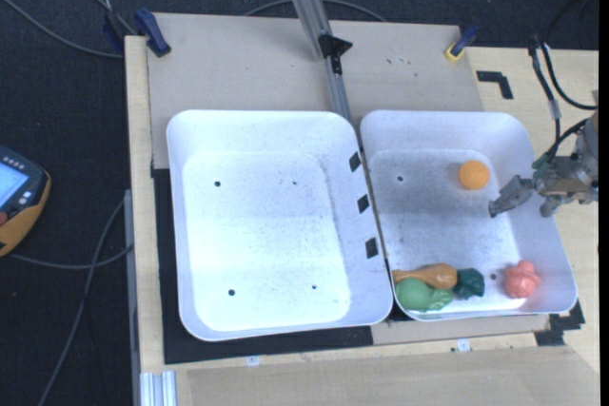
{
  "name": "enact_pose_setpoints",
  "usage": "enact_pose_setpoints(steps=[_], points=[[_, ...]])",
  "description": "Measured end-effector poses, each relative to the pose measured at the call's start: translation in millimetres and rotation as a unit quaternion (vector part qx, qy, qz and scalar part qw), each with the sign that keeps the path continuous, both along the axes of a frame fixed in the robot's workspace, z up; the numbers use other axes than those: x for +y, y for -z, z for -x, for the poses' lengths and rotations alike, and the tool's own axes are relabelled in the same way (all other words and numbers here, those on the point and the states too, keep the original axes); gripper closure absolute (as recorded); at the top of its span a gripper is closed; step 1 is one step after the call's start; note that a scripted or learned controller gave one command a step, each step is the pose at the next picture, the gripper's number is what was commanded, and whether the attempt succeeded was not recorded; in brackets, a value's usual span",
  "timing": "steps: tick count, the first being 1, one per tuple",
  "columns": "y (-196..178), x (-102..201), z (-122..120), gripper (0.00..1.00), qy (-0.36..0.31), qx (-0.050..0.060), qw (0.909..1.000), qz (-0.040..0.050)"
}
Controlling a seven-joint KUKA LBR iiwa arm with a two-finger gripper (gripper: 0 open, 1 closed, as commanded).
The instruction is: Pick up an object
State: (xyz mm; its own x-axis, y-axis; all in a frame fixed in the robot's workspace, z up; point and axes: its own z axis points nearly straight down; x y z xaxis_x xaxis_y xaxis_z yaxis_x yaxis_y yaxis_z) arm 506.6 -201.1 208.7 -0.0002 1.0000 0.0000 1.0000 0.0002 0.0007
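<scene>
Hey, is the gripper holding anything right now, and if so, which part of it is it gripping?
Nothing is held. The gripper sits open over the right bin's right side, with nothing between its fingers; the orange ball lies apart from it, to its left.

ball [474, 174] in right bin [428, 133] | toys [440, 285] along near wall
</scene>
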Motion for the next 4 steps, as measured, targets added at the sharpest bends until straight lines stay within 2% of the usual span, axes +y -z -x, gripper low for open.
enact_pose_setpoints(steps=[1, 2, 3, 4], points=[[63, 43, 21, 0.00, -0.001, 0.003, 1.0000, -0.0011], [121, 105, 25, 0.00, -0.002, 0.000, 1.0000, 0.0000], [120, 119, 25, 0.00, 0.000, 0.000, 1.0000, 0.0000], [95, 94, 25, 0.00, 0.001, -0.001, 1.0000, 0.0005]])
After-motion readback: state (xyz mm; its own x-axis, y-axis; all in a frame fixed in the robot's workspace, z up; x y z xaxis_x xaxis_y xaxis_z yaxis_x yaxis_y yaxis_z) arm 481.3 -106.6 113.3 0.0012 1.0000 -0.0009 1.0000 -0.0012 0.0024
